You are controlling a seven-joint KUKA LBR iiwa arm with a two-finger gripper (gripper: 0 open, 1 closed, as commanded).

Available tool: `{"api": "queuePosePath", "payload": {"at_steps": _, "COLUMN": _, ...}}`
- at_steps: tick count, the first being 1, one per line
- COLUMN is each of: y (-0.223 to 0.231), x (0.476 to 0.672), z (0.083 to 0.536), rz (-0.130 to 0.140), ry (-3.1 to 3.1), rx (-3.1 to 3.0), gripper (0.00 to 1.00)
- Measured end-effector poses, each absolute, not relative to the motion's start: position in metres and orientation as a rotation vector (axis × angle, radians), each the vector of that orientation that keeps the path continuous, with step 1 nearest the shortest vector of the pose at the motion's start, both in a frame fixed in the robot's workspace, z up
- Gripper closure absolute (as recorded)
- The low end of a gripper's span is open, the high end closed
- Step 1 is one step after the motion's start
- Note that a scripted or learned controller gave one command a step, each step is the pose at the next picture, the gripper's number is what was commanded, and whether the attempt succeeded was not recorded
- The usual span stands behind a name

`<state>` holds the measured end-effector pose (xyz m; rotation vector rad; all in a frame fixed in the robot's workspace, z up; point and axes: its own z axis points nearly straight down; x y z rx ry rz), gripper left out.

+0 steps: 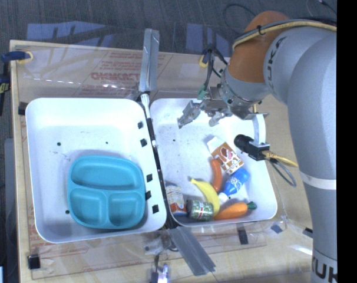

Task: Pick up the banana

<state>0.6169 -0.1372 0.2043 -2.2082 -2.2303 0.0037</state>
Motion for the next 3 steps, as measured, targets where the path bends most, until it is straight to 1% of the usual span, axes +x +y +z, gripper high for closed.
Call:
{"api": "queuePosePath", "payload": {"at_steps": 1, "y": -0.175, "x": 0.614, "z": 0.220, "rz": 0.002, "ry": -2.318, "rx": -2.121, "gripper": 0.00}}
{"api": "queuePosePath", "payload": {"at_steps": 2, "y": -0.179, "x": 0.558, "z": 0.148, "rz": 0.004, "ry": -2.329, "rx": -2.104, "gripper": 0.00}}
{"api": "queuePosePath", "payload": {"at_steps": 3, "y": -0.164, "x": 0.501, "z": 0.091, "rz": 0.003, "ry": -2.412, "rx": -2.007, "gripper": 0.00}}
